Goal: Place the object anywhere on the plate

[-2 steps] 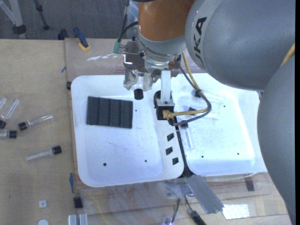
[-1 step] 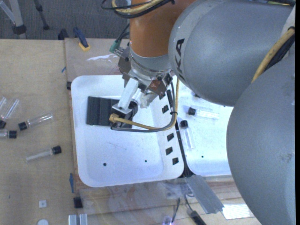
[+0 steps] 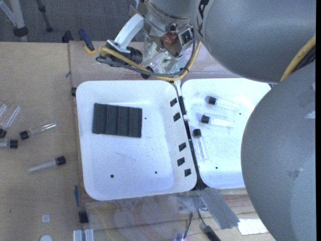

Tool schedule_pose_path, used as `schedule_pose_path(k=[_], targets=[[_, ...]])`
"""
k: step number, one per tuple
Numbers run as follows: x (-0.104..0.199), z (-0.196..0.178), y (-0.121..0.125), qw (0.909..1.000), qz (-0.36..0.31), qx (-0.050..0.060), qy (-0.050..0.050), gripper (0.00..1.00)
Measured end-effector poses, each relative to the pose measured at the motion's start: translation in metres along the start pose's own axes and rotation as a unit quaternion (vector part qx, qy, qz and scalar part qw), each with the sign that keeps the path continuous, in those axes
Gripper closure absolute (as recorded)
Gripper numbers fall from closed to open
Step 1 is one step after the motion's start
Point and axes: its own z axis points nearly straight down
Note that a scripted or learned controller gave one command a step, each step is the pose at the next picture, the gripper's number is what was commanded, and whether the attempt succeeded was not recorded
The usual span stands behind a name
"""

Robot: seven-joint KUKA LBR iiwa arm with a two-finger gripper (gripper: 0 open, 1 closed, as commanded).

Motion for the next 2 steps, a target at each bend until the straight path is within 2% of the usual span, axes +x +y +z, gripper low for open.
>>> schedule_pose_path(k=[1,2], targets=[[-0.047,0.047,-0.033,0.9828,0.184,0.000,-0.001,1.00],[-0.094,0.162,-0.067,0.9779,0.209,-0.001,-0.002,1.00]])
